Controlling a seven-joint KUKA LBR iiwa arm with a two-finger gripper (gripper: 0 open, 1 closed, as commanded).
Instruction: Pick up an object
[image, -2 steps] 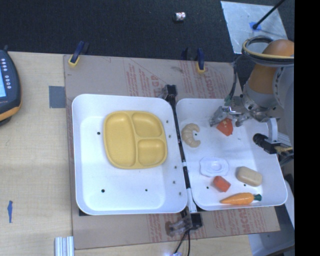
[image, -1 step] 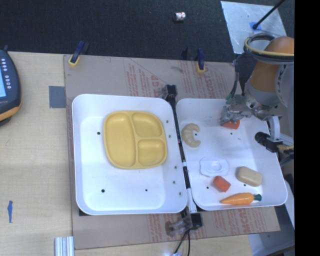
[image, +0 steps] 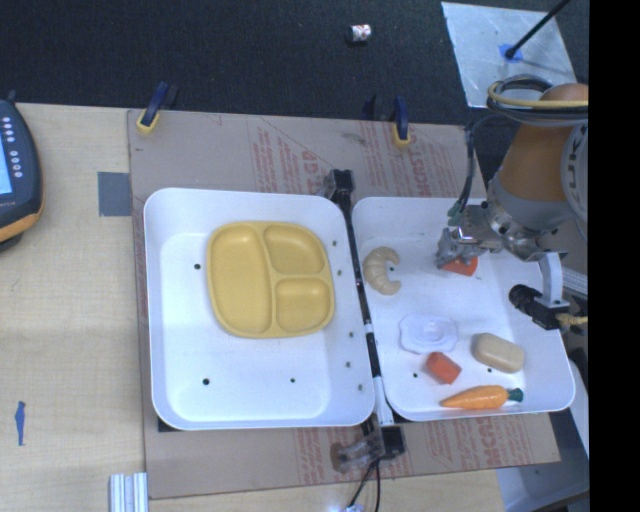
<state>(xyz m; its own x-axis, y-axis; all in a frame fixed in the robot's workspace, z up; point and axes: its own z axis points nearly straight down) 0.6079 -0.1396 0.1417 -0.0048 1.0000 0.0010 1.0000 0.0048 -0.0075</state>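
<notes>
My gripper (image: 458, 250) is low over the back of the right bin (image: 560, 400), right above a small red-orange piece (image: 461, 267) that peeks out beneath it. Whether it touches the piece is unclear. Other objects in the same bin are a tan croissant (image: 382, 270), a white round lid (image: 430, 332), a red block (image: 443, 367), a beige bar (image: 498, 352) and an orange carrot (image: 482, 398).
The left bin (image: 170, 390) holds a yellow divided plate (image: 270, 277). A black divider with clamps (image: 357, 300) runs between the bins. The arm's grey and orange body (image: 535, 170) hangs over the right bin's back right corner. A pendant (image: 15, 165) lies at far left.
</notes>
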